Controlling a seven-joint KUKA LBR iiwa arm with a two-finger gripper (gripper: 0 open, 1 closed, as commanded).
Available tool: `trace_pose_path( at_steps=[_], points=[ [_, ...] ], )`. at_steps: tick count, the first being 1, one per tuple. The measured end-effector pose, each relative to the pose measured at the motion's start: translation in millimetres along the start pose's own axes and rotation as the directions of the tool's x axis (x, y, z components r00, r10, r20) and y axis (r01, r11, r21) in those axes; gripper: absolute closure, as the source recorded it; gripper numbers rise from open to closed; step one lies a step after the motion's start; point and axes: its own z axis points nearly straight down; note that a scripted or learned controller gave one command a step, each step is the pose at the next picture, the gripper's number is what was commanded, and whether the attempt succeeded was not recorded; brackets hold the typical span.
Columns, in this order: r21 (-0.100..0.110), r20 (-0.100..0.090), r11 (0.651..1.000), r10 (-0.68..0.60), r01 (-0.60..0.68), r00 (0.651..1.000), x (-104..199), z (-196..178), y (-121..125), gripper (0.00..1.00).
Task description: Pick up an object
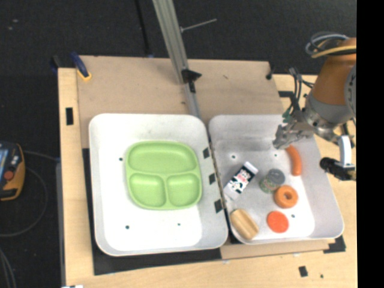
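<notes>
My gripper [284,138] hangs over the back right part of the right bin [252,131], just left of and above an orange carrot-like stick [294,160]. Nothing shows between its fingers. Further forward in the same bin lie a white and black carton [241,179], a grey round disc [273,179], an orange ring [286,196], a flat orange-red disc [277,221] and a tan bread-like piece [244,223] at the front edge.
The left bin [114,233] holds a green divided plate [162,174]. A slanted metal rail [175,47] rises behind the bins. The wooden bench edge [150,77] frames both bins.
</notes>
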Motion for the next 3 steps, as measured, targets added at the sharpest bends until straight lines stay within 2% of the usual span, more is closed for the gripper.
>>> trace_pose_path(
  at_steps=[1, 2, 3],
  points=[
    [-0.002, 0.0, 1.0, 0.001, -0.001, 1.0, -6, -45, 0, 1.0],
    [0.0, -0.002, 1.0, -0.002, 0.002, 1.0, -7, -64, 1, 1.0],
    [0.001, -0.004, 1.0, -0.008, 0.008, 1.0, 54, -72, -11, 1.0]
  ],
)
